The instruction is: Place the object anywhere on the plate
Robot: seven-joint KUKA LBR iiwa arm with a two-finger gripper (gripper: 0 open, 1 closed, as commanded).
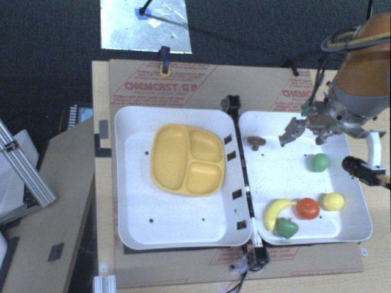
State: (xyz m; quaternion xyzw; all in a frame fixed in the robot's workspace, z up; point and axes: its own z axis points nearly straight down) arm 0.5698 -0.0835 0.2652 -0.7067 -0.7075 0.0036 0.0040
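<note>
On the left I have the yellow plate (186, 160), a smooth moulded three-compartment dish lying flat in the left bin (131, 224). In the right bin (360, 224) lie a small brown mushroom-shaped piece (256, 142), a curved banana (277, 210), a green pepper (286, 227), a glossy tomato (307, 208), a green ball (318, 162) and a lemon (333, 201). The gripper (305, 129) hovers over this bin with nothing seen between its ends. Which item is the target I cannot tell. I judge the round ones will roll, so centre the grasp.

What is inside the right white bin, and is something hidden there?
The right bin contains a banana, tomato, lemon, green pepper, green ball and brown mushroom-shaped piece. The arm covers its far right corner, so anything there is hidden.
</note>
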